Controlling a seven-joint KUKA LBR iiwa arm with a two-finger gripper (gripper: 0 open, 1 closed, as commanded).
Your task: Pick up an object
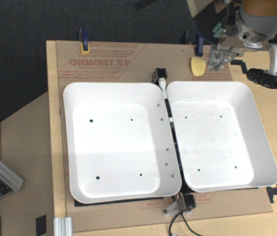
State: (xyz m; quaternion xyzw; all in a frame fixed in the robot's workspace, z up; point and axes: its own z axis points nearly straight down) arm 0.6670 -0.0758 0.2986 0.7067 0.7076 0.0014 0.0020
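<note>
End effector (217, 62), grip state unclear, beside one yellow object (198, 66); two bins (74, 132).

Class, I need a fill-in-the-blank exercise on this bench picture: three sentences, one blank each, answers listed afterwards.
1. The bench carries ____ shallow white bins.
2. The small yellow object lies on the board, ____ the bins.
3. The gripper is just to the ____ of the yellow object in the camera view.

Missing words: two; outside; right
</note>
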